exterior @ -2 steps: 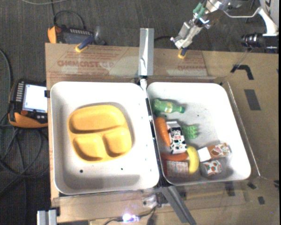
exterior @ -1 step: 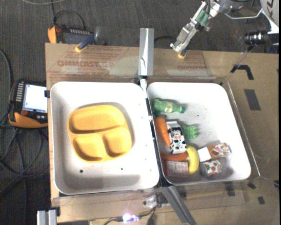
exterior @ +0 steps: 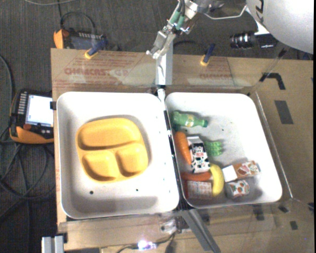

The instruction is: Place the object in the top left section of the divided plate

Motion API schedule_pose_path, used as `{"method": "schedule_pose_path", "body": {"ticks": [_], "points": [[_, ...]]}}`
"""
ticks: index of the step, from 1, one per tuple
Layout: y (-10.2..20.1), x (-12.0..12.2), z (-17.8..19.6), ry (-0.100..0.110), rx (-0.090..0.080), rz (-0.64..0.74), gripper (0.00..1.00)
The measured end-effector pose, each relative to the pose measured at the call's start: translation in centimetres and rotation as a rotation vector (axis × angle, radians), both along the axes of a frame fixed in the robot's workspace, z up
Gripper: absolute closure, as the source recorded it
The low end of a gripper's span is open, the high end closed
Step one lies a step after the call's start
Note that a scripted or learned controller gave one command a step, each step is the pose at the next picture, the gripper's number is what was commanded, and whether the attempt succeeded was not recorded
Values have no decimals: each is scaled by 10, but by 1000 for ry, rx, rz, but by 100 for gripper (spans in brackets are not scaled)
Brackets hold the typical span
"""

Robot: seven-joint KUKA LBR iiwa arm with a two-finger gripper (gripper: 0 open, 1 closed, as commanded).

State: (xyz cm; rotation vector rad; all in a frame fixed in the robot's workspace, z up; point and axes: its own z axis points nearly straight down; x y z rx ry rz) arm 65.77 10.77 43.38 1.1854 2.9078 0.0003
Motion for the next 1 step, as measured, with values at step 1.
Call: {"method": "schedule_pose_path", "body": {"ticks": [1], "points": [[55,-4,-134,2,-1,18,100]]}}
